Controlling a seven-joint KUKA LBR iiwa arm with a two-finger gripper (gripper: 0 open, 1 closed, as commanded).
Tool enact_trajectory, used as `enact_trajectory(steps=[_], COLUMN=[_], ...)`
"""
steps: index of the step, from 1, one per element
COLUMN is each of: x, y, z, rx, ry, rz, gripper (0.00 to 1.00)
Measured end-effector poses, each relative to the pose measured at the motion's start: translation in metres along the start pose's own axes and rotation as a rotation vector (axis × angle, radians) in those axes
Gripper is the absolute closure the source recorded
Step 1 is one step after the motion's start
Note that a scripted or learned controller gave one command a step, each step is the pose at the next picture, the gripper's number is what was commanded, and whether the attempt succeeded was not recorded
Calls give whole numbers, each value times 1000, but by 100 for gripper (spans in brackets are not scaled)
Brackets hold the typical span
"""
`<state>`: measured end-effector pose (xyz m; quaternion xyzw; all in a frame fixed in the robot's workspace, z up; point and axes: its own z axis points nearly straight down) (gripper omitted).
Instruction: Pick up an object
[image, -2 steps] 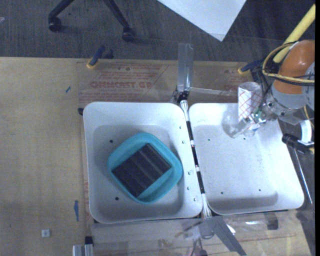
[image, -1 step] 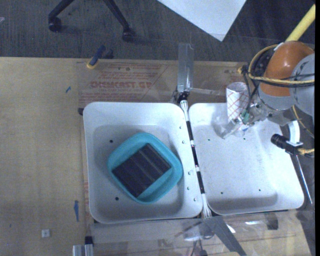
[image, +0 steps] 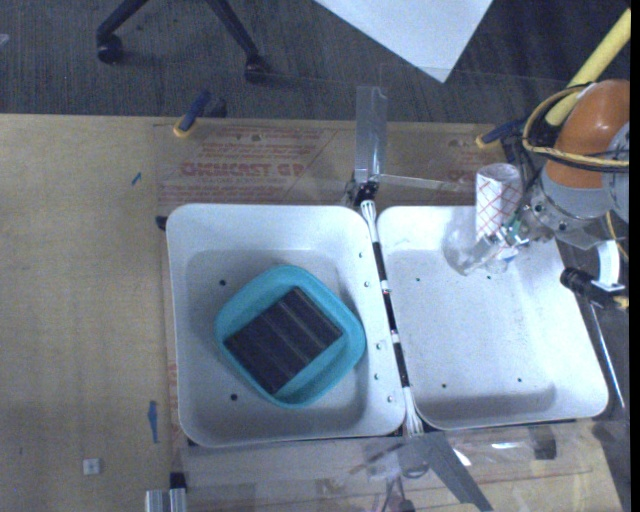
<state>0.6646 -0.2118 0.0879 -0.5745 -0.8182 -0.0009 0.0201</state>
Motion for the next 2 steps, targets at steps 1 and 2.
enact_trajectory(steps=[1,2], x=[1,72], y=[-1,19], z=[-10,-74], rx=[3,-23], ry=[0,-33], rz=[-1,94], gripper=[100,100])
